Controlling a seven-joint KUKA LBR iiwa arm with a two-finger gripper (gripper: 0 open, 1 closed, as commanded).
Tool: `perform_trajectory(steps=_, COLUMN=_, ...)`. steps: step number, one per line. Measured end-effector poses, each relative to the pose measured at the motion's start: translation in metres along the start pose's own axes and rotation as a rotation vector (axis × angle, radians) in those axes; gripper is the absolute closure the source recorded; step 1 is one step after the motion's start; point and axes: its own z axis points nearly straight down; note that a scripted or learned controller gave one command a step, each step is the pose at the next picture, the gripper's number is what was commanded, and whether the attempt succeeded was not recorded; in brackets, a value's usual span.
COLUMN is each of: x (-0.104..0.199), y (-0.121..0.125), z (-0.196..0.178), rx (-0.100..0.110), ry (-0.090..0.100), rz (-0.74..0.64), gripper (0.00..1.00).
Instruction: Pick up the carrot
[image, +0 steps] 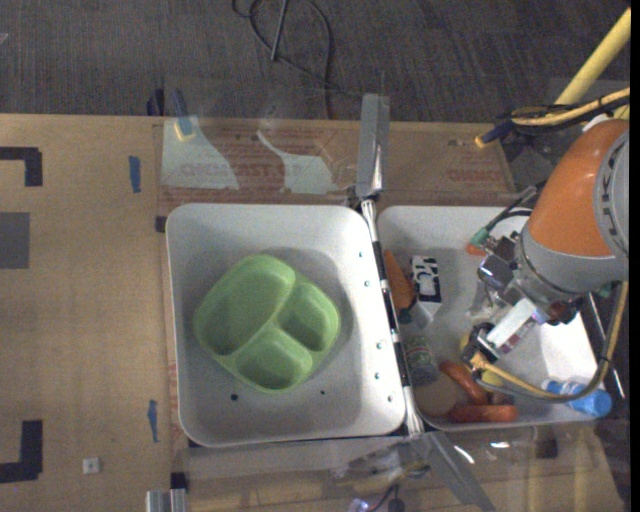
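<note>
The carrot (398, 282) is a slim orange piece lying along the left wall of the right bin (455, 222), towards the back. My gripper (497, 305) hangs over the middle of that bin, to the right of the carrot and apart from it, with nothing visibly held. The grey and orange arm covers the bin's right part.
A black-and-white small box (427, 278) lies just right of the carrot. A greenish bottle (420, 358) and two reddish sausages (463, 377) (484, 411) lie near the front wall. A blue item (592, 403) sits at the front right corner. The left bin (200, 240) holds a green divided plate (267, 322).
</note>
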Motion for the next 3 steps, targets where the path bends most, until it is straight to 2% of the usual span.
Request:
perform_trajectory(steps=1, x=-0.024, y=0.007, z=0.022, rx=0.002, ry=0.0, rz=-0.289, gripper=1.0)
perform_trajectory(steps=2, x=-0.024, y=0.008, z=0.012, rx=0.002, ry=0.0, rz=-0.289, gripper=1.0)
perform_trajectory(steps=3, x=-0.015, y=-0.01, z=0.006, rx=-0.001, ry=0.0, rz=0.005, gripper=1.0)
